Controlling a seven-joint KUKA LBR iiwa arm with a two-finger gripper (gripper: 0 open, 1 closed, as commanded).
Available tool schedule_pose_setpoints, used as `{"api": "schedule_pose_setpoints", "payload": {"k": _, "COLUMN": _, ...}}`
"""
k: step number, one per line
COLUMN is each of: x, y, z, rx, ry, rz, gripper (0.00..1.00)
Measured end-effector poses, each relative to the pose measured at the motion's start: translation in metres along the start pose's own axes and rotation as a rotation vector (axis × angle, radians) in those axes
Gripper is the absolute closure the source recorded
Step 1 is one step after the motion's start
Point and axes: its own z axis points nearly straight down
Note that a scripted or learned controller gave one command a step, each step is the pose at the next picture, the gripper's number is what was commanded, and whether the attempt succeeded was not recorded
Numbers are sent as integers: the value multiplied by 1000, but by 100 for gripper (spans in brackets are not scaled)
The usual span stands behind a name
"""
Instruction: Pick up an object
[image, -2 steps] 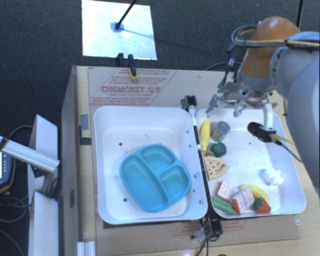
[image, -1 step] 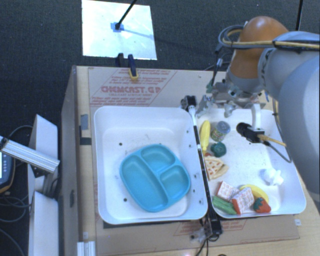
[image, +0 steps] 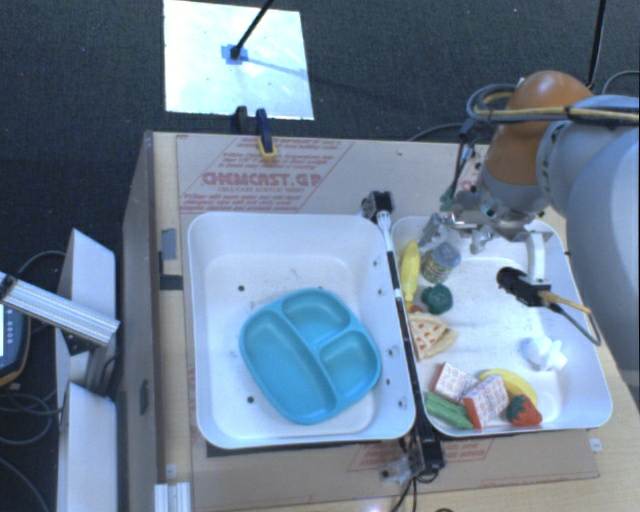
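My gripper hangs over the far left corner of the right bin. Right below it, touching or nearly so, stands a small grey jar with a dark label. A yellow banana-like piece lies along the bin's left wall beside the jar. A dark green lump sits just in front of the jar. Whether the jar is held I cannot tell.
A pizza slice, two crackers, a yellow banana, a green vegetable, a red fruit and a white crumpled piece lie nearer the front. The left bin holds a blue divided plate.
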Motion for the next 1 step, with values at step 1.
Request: {"api": "schedule_pose_setpoints", "payload": {"k": 1, "x": 20, "y": 2, "z": -60, "rx": -5, "ry": 1, "rz": -3, "gripper": 0}}
